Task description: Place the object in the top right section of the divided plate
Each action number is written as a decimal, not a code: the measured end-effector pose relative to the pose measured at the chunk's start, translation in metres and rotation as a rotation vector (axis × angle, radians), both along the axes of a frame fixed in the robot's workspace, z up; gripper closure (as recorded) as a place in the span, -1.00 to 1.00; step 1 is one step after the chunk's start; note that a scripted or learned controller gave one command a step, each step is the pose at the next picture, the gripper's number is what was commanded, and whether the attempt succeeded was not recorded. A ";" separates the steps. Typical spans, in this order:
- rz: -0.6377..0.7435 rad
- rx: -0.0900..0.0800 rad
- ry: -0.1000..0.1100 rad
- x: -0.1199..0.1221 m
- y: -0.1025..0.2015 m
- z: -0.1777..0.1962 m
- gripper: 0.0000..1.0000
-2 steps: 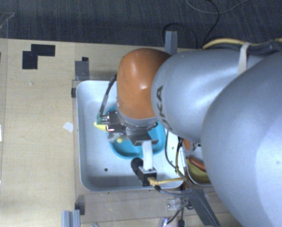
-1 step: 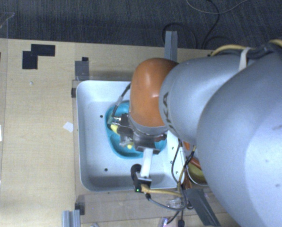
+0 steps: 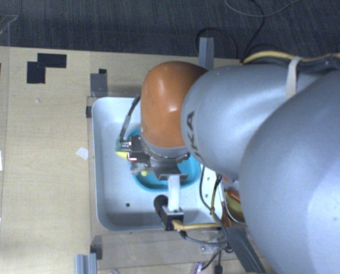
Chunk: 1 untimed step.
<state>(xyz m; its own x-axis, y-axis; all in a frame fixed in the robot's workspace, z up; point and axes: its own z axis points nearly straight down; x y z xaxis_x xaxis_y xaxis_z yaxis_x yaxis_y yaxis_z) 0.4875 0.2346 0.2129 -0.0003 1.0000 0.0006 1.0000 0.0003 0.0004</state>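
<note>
The blue divided plate (image 3: 144, 179) lies in the left white bin (image 3: 106, 153). Just its near-left rim and a sliver at the right (image 3: 191, 169) peek out from under the arm. The orange band (image 3: 161, 104) and the grey wrist hang straight over the plate and hide its sections. My gripper (image 3: 165, 168) points down onto the plate beneath the wrist, and the arm covers what lies under it.
The big grey arm link (image 3: 272, 153) covers the right bin, where a yellow and red item (image 3: 234, 202) peeks out at its left edge. Cables (image 3: 198, 227) trail off the wrist over the bin's near wall. Black tape marks (image 3: 44, 66) sit on the bench at far left.
</note>
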 end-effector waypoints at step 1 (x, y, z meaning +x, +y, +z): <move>-0.425 0.000 0.002 0.000 -0.080 -0.036 1.00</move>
<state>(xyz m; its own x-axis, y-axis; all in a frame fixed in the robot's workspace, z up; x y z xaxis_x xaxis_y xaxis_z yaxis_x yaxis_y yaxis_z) 0.4871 0.1549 0.1771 0.4120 0.9112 -0.0001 0.9112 -0.4120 -0.0015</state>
